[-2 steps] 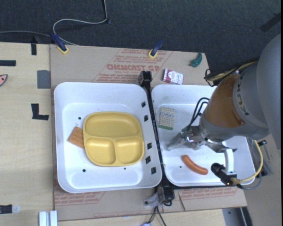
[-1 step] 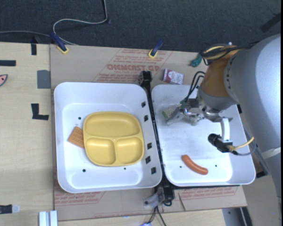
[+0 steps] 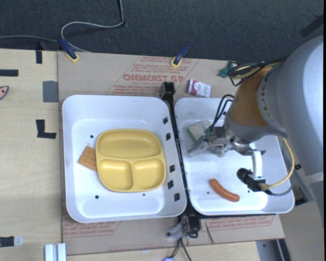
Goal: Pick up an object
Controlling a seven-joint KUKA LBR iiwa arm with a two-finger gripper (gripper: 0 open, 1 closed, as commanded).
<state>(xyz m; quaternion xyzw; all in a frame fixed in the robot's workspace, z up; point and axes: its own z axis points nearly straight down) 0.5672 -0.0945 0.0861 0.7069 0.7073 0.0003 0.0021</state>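
The grey arm (image 3: 293,91) overhangs the right bin (image 3: 271,204) (fingers' (image 3: 198,145) state unclear) near a green packet (image 3: 197,129); sausage (image 3: 224,190) apart.

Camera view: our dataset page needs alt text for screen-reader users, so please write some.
A grey robot arm reaches from the right into the right bin, its hand low beside a small green packet; a toy hot dog lies nearer the front. The left bin holds a yellow divided plate over a cracker.
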